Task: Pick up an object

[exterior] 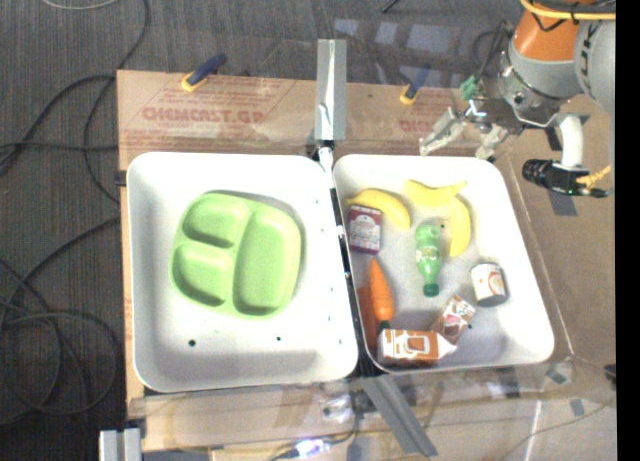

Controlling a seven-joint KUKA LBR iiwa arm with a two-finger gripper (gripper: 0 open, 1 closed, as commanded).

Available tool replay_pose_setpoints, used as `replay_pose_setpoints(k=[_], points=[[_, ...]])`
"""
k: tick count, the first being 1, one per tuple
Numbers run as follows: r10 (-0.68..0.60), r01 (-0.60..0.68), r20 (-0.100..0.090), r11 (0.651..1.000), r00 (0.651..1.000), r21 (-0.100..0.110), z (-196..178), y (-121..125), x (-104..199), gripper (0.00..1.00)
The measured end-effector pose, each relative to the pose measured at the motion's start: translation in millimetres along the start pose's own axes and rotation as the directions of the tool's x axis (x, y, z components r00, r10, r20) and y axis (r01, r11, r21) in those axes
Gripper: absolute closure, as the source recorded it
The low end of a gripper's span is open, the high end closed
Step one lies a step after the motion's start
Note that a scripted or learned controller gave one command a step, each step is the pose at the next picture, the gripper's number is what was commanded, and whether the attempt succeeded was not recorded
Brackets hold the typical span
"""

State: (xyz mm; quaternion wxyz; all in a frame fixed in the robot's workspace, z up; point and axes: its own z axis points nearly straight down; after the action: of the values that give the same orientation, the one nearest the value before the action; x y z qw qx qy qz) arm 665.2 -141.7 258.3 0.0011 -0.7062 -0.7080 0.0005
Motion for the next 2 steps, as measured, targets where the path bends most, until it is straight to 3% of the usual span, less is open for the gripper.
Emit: replay_pose_setpoints(k=[1,2], points=[[-0.069,0.069,0.003,0.998,0.998,0.002,118.1,-17.3,-31.6,0.00],[0.084,-0.084,-0.002,0.996,0.996,-0.003,160.8,-37.5,-66.0,0.00]])
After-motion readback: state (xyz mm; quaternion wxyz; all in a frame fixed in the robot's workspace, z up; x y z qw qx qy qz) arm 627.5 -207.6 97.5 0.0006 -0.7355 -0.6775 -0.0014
